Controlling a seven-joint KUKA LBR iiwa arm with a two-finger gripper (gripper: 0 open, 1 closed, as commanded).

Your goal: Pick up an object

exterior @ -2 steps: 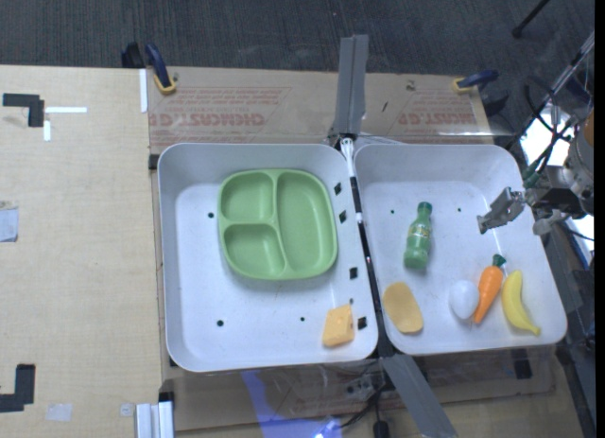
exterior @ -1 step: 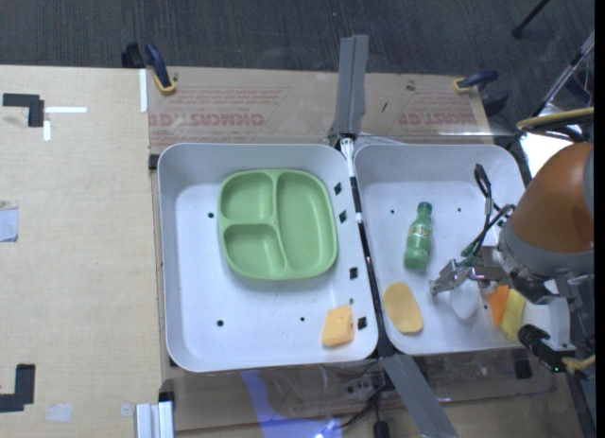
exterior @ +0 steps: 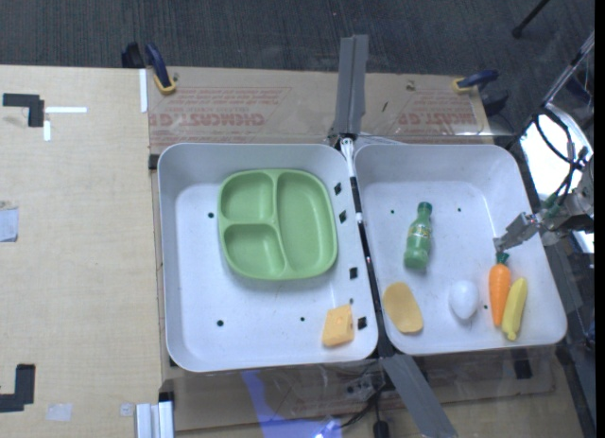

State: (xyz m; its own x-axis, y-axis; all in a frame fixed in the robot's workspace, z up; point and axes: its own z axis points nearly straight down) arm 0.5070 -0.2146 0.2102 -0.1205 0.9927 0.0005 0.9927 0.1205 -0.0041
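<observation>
Looks like the jaws [exterior: 518,230] are hovering at the right bin's [exterior: 444,166] right edge just above the carrot [exterior: 498,292], can't tell if they're open or closed, so I'm guessing it's lining up to drop onto that carrot next.

gripper [exterior: 518,230] reaches in low from the right.

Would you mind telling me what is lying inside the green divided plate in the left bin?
The green plate shows only its own bare compartments; whatever lies beneath it on the bin floor is covered.
</observation>
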